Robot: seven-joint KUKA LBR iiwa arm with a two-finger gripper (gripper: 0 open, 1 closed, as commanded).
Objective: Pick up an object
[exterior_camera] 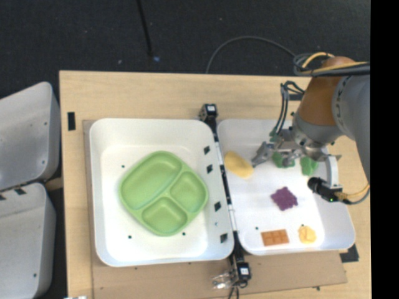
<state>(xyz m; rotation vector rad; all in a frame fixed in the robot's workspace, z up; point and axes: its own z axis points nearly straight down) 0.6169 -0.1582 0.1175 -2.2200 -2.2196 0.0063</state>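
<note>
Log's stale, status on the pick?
Gripper low in right bin, holding nothing visible. Yellow object beside it. Purple object apart, nothing blocking.

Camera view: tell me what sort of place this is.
Probably a robot test bench in a lab: a wooden bench holds two white bins, a robot arm reaches in, and toy food lies in the right bin.

1. You look down on a pale wooden bench set on a dark, speckled floor.
2. Two light grey panels sit beside the bench's left edge, one above the other.
3. A thin dark cable arcs across the floor behind the bench.
</note>
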